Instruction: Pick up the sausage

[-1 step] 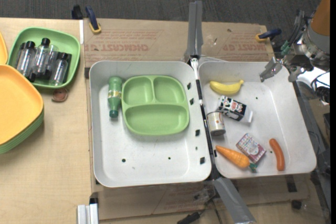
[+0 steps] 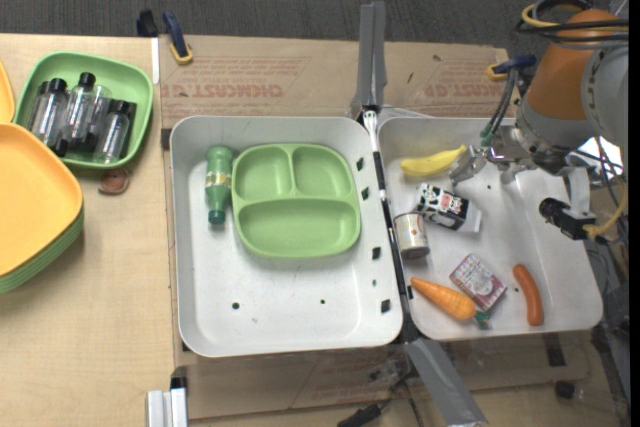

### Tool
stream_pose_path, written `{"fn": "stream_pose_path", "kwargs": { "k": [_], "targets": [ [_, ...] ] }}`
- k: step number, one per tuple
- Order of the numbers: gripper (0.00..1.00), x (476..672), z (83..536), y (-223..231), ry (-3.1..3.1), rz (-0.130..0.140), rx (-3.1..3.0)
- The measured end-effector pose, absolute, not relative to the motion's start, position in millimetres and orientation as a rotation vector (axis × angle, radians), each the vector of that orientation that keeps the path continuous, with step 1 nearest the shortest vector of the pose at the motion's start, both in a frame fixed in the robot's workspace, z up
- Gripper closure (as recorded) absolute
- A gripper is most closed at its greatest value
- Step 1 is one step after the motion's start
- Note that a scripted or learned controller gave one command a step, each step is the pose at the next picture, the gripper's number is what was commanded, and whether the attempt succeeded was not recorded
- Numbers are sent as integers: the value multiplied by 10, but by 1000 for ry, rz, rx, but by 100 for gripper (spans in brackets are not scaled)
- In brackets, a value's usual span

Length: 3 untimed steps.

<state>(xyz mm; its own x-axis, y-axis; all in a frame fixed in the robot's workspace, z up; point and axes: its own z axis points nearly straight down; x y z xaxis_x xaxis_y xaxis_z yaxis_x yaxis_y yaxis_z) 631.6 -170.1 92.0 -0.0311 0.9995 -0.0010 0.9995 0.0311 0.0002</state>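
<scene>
Nearest us, the sausage (image 2: 528, 294) lies in the right bin (image 2: 570, 315) by its near right corner, just right of a pink packet (image 2: 477, 280) and carrot (image 2: 444, 299). We judge it light, rounded, perhaps slick; we would pinch it across the middle. Farther off, our gripper (image 2: 490, 160) hovers beside the banana (image 2: 433, 161); open or closed, we cannot tell.

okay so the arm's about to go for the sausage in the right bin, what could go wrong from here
The sausage lies close to the right bin's near-right wall, so a finger may catch the rim instead of straddling it. It is thin and rounded, so it could roll or slip from a loose pinch. The tool sits at the bin's far side near the banana; a low sweep across might knock the pink packet or the carrot.
</scene>
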Motion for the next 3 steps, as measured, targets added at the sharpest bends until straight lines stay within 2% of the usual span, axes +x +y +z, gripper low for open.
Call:
{"fn": "stream_pose_path", "kwargs": {
  "k": [1, 2, 3],
  "targets": [
    [0, 6197, 921, -2142, 2424, 6, 2003],
    [100, 6200, 1019, -2158, 2418, 5, 2003],
    [100, 6282, 1885, -2223, 2191, -2, 2249]
  ]
}}
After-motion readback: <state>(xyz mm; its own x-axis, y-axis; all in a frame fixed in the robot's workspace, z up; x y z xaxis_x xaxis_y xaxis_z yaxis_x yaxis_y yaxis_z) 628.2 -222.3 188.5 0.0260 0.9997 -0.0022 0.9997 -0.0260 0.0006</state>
